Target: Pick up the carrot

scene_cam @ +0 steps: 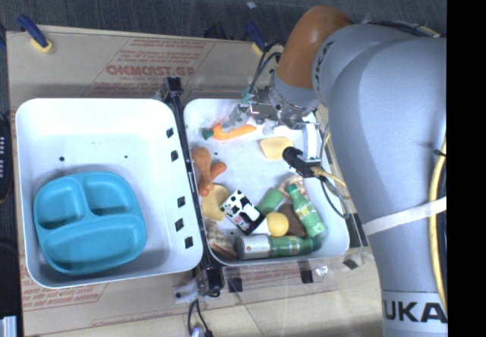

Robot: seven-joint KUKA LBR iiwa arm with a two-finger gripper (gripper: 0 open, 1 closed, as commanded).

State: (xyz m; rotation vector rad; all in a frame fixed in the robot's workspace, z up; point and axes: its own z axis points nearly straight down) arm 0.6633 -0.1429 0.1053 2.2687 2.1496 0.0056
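We see the slim tapered orange carrot [234, 130] lying in the right bin [199, 111], smooth white plastic. The metal tool [254, 111] sits just above it; we can't tell its state.

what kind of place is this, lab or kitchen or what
Most likely a robot lab test bench, not a kitchen. A grey industrial arm reaches over two white bins clamped to a cardboard-covered bench. The right bin holds a jumble of toy food, including a carrot, and the left a blue divided tray.

Bulky grey arm [380, 123], orange band [307, 43] above wrist, thin cables, white "UKA" lettering on base.
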